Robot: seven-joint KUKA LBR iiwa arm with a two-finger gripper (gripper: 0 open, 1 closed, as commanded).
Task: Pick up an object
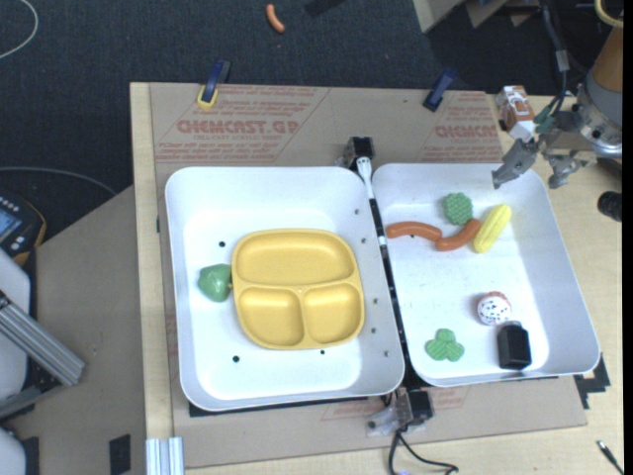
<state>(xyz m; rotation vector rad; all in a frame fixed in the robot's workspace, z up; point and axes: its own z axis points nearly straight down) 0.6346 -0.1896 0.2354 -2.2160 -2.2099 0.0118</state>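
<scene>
From above, my tool (535,163) is hanging with fingers apart and nothing between them, over the right bin's (569,265) far edge. The corn (493,228) is lying near, touching the orange sausage (435,235).

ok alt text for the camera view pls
The gripper hovers open above the right bin's far corner, holding nothing. That bin holds an orange sausage, corn cob and small toys; the left bin holds a yellow divided plate.

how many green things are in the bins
3. A green lump lies in the left bin beside the yellow tray; a green round piece and a green clover shape lie in the right bin.
</scene>
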